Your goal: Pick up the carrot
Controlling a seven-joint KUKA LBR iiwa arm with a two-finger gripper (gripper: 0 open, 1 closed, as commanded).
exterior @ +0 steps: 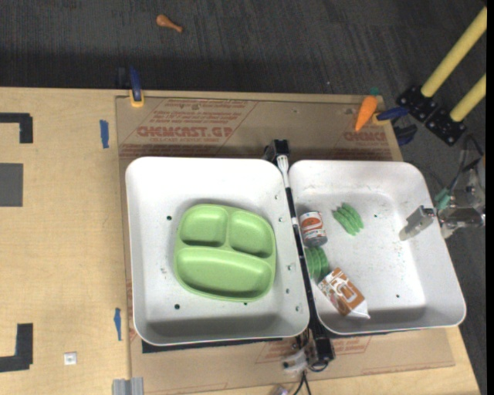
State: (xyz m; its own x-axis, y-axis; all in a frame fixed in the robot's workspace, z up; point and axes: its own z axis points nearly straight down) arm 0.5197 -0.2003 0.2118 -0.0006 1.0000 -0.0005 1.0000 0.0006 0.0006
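Observation:
The carrot (365, 114) is small and orange with a green top. It lies on the brown board behind the right bin (432, 308), outside both bins, near the board's back edge. My gripper (417, 222) hangs low over the right bin's right side, just inside its rim, well in front of the carrot and to its right. I see nothing held in it.
The right bin holds a small red-and-white can (312, 228), a green pea pod (348, 217), another green item (317, 262) and an orange-and-white packet (343, 294). A green divided plate (225, 251) lies in the left bin (147, 231). A blue clamp (390, 114) sits beside the carrot. An orange scrap (168, 23) lies on the dark floor.

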